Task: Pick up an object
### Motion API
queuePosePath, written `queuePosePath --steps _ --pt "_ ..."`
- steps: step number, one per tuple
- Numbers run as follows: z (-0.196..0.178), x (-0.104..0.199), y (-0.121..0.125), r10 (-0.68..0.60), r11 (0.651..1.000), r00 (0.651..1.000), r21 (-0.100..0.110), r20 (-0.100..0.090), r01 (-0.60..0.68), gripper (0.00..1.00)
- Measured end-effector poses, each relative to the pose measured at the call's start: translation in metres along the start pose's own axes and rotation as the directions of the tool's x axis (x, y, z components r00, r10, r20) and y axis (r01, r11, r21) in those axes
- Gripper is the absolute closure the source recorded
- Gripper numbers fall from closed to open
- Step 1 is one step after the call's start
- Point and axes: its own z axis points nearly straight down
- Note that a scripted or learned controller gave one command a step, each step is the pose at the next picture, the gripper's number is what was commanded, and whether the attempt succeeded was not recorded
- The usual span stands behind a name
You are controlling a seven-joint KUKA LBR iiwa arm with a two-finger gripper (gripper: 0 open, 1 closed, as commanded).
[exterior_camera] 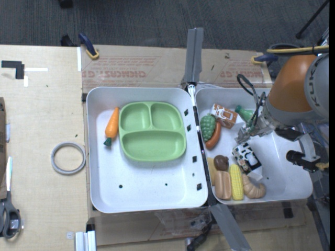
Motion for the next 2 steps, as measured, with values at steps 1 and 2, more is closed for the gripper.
queuePosePath --steps 1,2 --pt "0.000 0.000 0.000 -0.001 1.000 1.000 0.000 0.000 0.001 0.00" --pt "0.010 0.006 -0.049 0.020 1.000 1.000 0.003 -0.002 -0.020 0.00"
